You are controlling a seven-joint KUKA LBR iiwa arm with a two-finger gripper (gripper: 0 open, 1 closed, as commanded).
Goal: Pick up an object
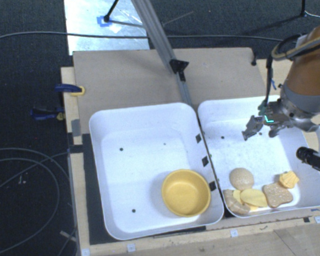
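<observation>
Gripper is over the right bin, above bare floor in its far-right part, fingers apart with nothing between them, arm reaching in from the right. Pickable stuff sits clustered along the right bin's near edge, well apart from the gripper: a round beige bun, a yellow banana-like piece just near of it, a toast slice to its right, a small yellow crinkled piece at the far-right end, another bread-like piece at the near-left corner. Left bin holds a yellow bowl, upright, near-right corner.
</observation>
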